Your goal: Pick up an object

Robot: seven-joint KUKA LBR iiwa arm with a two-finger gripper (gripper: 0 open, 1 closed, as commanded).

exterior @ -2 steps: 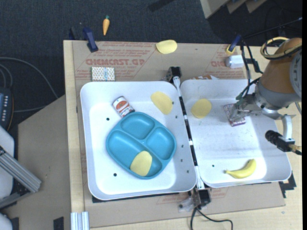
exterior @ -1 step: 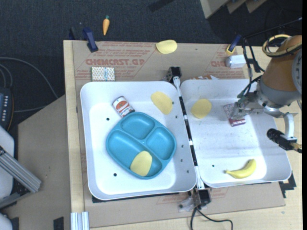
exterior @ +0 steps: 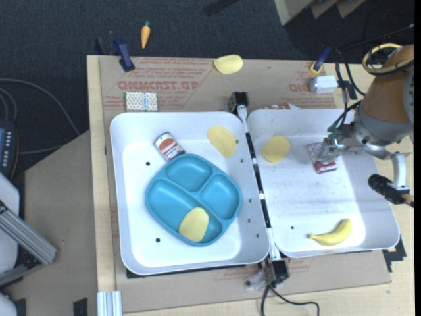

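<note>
Left bin: blue tray, yellow chip, small can. Right bin: yellow chip far-left, banana near edge, open floor between. Small red-grey packet lay far-right, directly under pincer. Pincer touched packet; opening could not be told.

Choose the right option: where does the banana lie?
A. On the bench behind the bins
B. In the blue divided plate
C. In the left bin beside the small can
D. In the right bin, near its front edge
D: the banana lies on the floor of the right bin, close to the front rim, apart from the gripper.
</note>
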